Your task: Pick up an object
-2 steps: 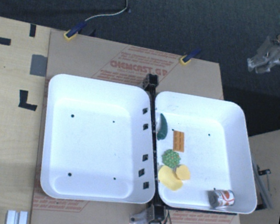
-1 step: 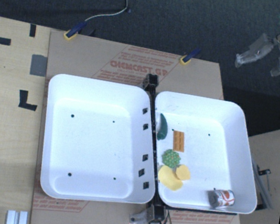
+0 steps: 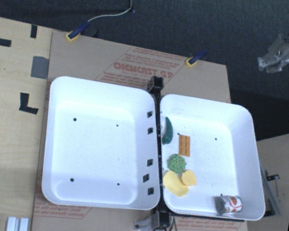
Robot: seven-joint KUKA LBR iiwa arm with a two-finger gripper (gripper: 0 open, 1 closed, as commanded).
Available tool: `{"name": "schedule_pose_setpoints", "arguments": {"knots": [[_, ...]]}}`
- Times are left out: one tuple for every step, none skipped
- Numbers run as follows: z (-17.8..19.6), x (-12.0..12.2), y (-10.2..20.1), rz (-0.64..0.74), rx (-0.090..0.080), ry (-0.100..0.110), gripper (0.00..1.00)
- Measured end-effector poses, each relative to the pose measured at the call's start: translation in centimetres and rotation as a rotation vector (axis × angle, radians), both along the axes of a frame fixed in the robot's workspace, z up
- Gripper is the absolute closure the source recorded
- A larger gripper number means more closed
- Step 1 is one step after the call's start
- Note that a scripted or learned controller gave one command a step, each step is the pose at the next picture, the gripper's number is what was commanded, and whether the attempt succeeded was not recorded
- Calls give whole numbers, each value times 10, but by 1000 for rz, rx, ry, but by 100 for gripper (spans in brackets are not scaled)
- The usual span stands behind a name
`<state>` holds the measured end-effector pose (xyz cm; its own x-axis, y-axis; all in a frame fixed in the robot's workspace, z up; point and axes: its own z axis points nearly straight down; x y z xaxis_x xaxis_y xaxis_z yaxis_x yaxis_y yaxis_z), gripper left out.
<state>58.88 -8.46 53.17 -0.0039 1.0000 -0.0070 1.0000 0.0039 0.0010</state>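
The right bin (image 3: 240,134) holds several small objects along its left side. A dark teal object (image 3: 167,131) leans by the divider, with an orange block (image 3: 184,144) beside it. Below them lie a green bumpy piece (image 3: 176,163) and two yellow pieces (image 3: 179,182). A small can (image 3: 228,204) lies on its side in the bin's near right corner. My gripper (image 3: 278,56) hangs high at the top right, well away from the bins and beyond the board's far right corner.
The left bin (image 3: 96,142) sits beside the right one on a cardboard sheet (image 3: 141,68) held by clips. A cable (image 3: 118,9) runs across the dark floor behind.
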Motion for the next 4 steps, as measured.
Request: {"name": "schedule_pose_setpoints", "arguments": {"knots": [[-1,0,0,0,0,1,0],[-125,-35,59,1,9,17,0],[-108,-32,57,0,7,2,100],[11,-108,65,0,8,-12,100]]}}
